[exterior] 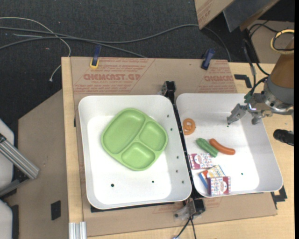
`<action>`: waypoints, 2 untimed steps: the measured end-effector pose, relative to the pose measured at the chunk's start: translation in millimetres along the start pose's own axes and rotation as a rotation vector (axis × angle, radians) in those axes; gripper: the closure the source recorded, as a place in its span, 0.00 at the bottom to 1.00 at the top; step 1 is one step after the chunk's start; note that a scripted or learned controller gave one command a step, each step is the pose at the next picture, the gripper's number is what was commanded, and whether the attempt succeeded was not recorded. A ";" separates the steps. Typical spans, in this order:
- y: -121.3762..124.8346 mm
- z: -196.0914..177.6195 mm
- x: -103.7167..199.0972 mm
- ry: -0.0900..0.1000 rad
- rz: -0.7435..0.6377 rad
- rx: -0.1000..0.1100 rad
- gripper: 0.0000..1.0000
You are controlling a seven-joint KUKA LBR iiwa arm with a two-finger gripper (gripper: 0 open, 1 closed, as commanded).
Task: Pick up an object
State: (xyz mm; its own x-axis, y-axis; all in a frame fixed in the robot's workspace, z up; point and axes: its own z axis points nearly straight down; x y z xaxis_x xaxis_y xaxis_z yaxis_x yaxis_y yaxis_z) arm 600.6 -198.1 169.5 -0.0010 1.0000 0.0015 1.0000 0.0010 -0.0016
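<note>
Green divided plate fills your left bin; in the right bin you have a pretzel, a green pod touching an orange sausage, and two small cartons near the front; your gripper hovers over the back, fingers spread, grasping nothing.

Two shallow white bins sit side by side on a cardboard sheet printed with red lettering. The left bin carries a green divided plate with three compartments, lying at a tilt near the bin's middle. The right bin adjoins it along a dark central seam. Blue clamps and grip the cardboard's far edge. Grey cables trail over dark carpet beyond, and a cardboard box stands at far right.
</note>
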 end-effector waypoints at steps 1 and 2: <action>10.3 51.7 -1.2 0.000 -0.001 0.002 0.00; 10.3 86.0 -0.5 0.000 -0.001 0.002 0.00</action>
State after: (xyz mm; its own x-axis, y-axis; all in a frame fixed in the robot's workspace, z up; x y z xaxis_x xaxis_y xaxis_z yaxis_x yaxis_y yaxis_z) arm 610.8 -198.5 83.4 -0.0019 1.0000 0.0015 1.0000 0.0019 -0.0039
